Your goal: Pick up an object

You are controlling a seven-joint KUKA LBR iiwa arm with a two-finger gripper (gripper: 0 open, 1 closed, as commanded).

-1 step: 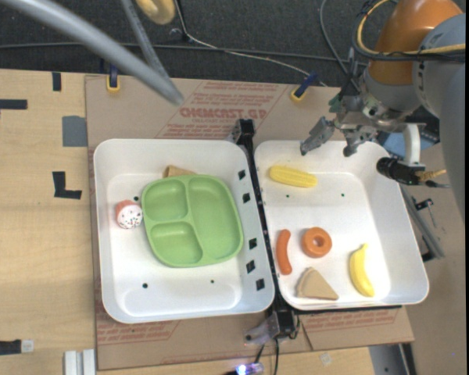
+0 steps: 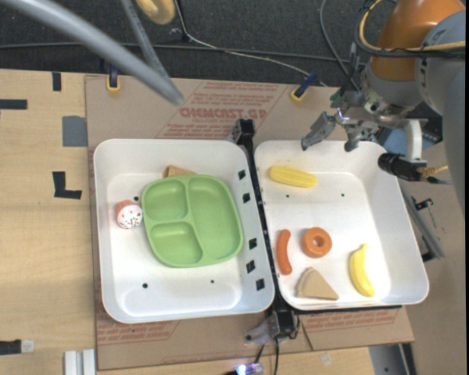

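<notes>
Item: corn cob (image 2: 292, 177), yellow, lying flat in the right bin (image 2: 391, 209) toward its 11 o'clock corner; the nearest candidate for a pick, judged by its closeness to the gripper, and untouched

Other right-bin stock: orange ring (image 2: 317, 241) near centre; red sausage (image 2: 284, 251) at its 9 o'clock, just beside; tan wedge (image 2: 318, 285) at 6 o'clock of the ring; banana (image 2: 360, 269) at 4 o'clock, near the bin's lower wall. All lie apart from one another

Gripper (image 2: 333, 134): hangs over the right bin's far rim, at 1 o'clock from the corn cob, fingers spread wide with nothing between them; it looks raised above the bin, though height is hard to read from this slant

Left bin (image 2: 109, 209): green divided tray (image 2: 192, 219) at centre; small speckled ball (image 2: 129, 216) touching or just beside the tray at 9 o'clock; a tan piece (image 2: 177, 172) part-hidden under the tray's 12 o'clock edge

Progress: nothing lifted. Remaining, as judged: choose an item, descend, close, raise
</notes>
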